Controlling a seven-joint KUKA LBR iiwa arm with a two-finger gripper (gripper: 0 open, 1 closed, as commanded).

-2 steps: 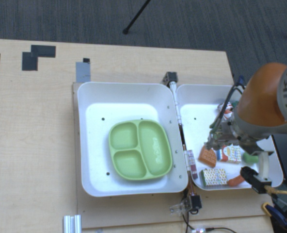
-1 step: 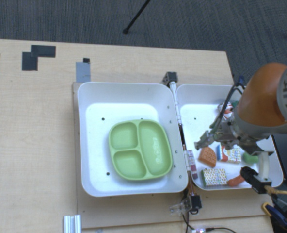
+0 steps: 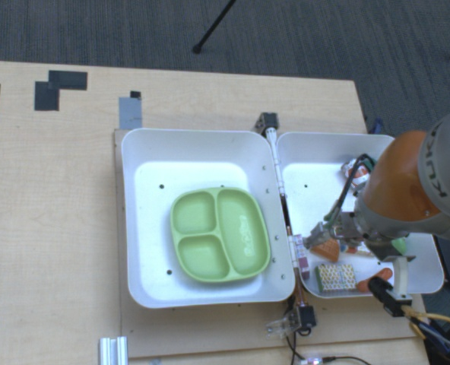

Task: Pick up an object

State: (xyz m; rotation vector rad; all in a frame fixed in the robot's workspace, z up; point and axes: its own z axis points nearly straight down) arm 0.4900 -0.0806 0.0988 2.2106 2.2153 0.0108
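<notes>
Nearest you, the arm [image 3: 407,185] fills the right side, its orange band and grey wrist bent low over the right bin [image 3: 308,181]. Below it the gripper [image 3: 324,240] sits down among the objects at that bin's near end, right above a small orange piece [image 3: 327,250]; you cannot tell from here whether it is released or clenched, and nothing is plainly held. It is probably this low because the program is trying for a pick in that cluster.

Look at what the right bin holds: the orange piece, a pale speckled block [image 3: 337,277] just beside it toward the near rim, and a red-orange item [image 3: 384,274] further right, half under the arm. Any of these could serve as the object to pick up. A small reddish thing [image 3: 356,170] lies toward the bin's far side.

Further left, the left bin [image 3: 145,204] carries a green divided plate [image 3: 220,235] with three compartments, lying flat.

Beyond both bins, the bench [image 3: 50,204] stretches off, with dark tape marks [image 3: 58,88] near its far edge.
</notes>
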